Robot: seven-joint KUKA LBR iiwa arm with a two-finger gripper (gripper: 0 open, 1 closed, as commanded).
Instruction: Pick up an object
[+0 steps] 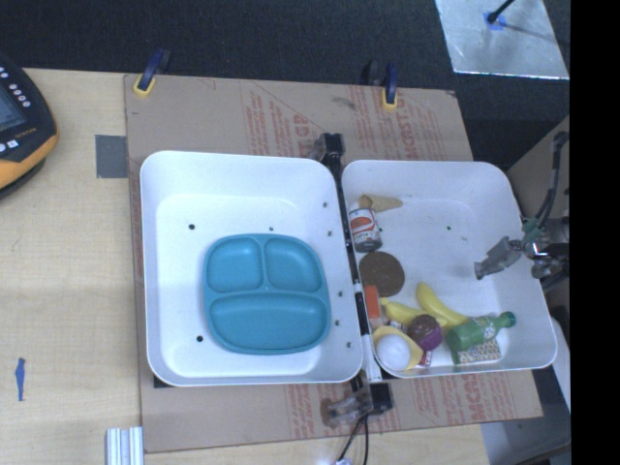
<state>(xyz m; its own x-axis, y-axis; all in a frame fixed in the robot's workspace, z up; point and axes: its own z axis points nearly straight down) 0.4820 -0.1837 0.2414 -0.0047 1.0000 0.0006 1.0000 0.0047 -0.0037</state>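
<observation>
Approach stage: gripper [494, 258], grip state indiscernible, nothing visibly held, hovers over right bin [436, 187]; next move likely a descent toward the banana [439, 304] cluster.

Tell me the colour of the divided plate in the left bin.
Light blue; the divided plate shows clearly in the camera view.

This is a robotics lab or test cell. A wooden tabletop [68, 289] carries a cardboard sheet [291, 114] fixed by clamps [389, 85] along its far edge. On the cardboard sit two white bins [165, 192] side by side. Left of the cardboard lies an orange-and-grey teach pendant [19, 124]. Beyond the cardboard the floor is dark carpet [242, 17].
</observation>
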